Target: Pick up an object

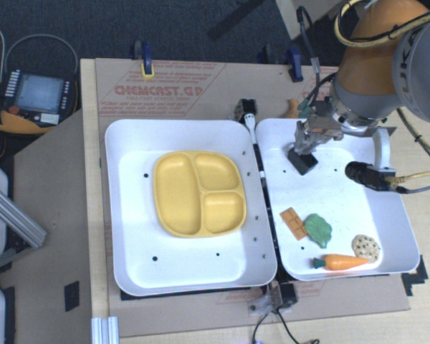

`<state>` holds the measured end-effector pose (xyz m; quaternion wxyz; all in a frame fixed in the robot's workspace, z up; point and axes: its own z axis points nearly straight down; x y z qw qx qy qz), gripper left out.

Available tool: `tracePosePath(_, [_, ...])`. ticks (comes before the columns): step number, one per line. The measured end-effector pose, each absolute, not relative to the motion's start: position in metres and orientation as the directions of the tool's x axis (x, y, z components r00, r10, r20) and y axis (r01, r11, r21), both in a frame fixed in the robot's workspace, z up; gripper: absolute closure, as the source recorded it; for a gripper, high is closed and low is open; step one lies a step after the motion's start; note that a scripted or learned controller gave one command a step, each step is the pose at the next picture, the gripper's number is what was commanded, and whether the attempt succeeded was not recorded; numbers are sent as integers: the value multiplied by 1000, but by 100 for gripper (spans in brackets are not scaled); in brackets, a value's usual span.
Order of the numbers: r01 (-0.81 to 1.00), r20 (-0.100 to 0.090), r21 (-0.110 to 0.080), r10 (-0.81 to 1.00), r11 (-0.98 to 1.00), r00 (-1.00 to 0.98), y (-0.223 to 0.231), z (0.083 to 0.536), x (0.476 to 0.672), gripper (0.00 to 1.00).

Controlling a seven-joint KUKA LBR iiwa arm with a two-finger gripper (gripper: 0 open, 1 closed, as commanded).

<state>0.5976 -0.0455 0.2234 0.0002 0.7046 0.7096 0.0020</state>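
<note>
You see the counter [93, 192] carrying a left bin [129, 264] with a yellow divided plate [198, 192]. In the right bin [387, 221], the claw [302, 158] hangs low; its opening you cannot tell. Near the front lie carrot [342, 261], broccoli [317, 228], waffle piece [293, 223], cookie [365, 247].

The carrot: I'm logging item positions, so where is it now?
The carrot lies in the right bin, at the near edge of the camera view, just below the cookie and right of the green piece.
</note>
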Motion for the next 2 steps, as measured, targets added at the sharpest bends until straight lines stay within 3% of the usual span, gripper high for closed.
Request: tracePosePath(2, [1000,2,2,1000,7,-7,71,225,619,100])
